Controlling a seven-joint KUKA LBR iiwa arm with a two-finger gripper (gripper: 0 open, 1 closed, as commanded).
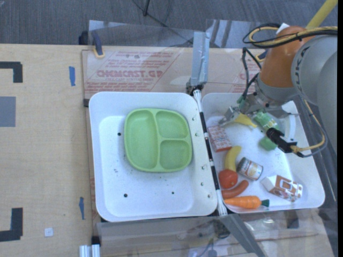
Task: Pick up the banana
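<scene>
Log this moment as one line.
task: pick banana | gripper: over right bin, far end | banana: lying mid-bin, apart from gripper | status: not grasped

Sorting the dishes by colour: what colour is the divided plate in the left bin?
Light green; the divided plate shows plainly in the camera view.

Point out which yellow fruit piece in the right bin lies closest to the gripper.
The yellow piece at the bin's far side, right under the gripper. The other, the banana, lies apart toward the middle, beside the small can and above the tomato.
</scene>
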